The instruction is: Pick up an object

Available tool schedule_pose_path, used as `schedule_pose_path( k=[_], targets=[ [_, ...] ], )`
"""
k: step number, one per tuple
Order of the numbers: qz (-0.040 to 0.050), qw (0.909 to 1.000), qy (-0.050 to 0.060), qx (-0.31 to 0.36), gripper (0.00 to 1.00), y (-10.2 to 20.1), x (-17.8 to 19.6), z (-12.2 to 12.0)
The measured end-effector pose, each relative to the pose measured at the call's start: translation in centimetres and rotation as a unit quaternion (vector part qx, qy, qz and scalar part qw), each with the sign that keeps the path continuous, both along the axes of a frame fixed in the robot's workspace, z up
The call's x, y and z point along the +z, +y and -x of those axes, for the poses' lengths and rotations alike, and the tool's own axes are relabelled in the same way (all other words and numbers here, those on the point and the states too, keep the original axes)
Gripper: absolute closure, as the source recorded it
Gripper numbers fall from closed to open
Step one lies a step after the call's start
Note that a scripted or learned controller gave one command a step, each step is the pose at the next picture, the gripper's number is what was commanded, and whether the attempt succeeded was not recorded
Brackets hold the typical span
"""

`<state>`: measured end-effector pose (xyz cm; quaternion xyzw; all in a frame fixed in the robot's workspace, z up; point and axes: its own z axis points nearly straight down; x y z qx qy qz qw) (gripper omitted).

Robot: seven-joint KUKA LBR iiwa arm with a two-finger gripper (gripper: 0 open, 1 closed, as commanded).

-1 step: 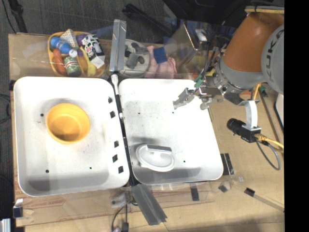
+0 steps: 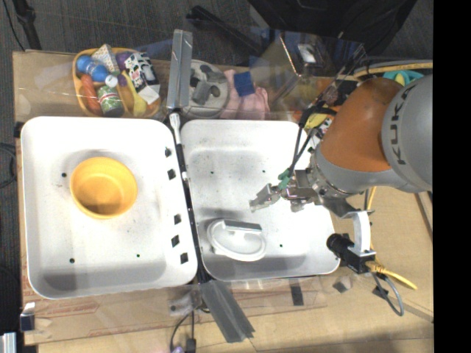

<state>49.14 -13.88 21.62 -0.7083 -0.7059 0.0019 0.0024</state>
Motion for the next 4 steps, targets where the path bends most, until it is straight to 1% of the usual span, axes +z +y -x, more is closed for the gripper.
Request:
schedule_pose_path(
  k=[1, 2, 3, 4],
  targets=[
    [-0.0001, 0.9999, 0.000, -0.011, 0.00, -0.2, -4.9, -2.6],
    [-0.0004, 0.9975, -0.006, 0.070, 0.00, -2.0, -12.0, -2.1],
    [-0.0005, 0.9949, -0.006, 0.101, 0.00, 3.1, -11.5, 1.1],
    [-0.0003, 0.9949, -0.006, 0.100, 0.00, 3.0, -11.5, 1.1]
  ],
)
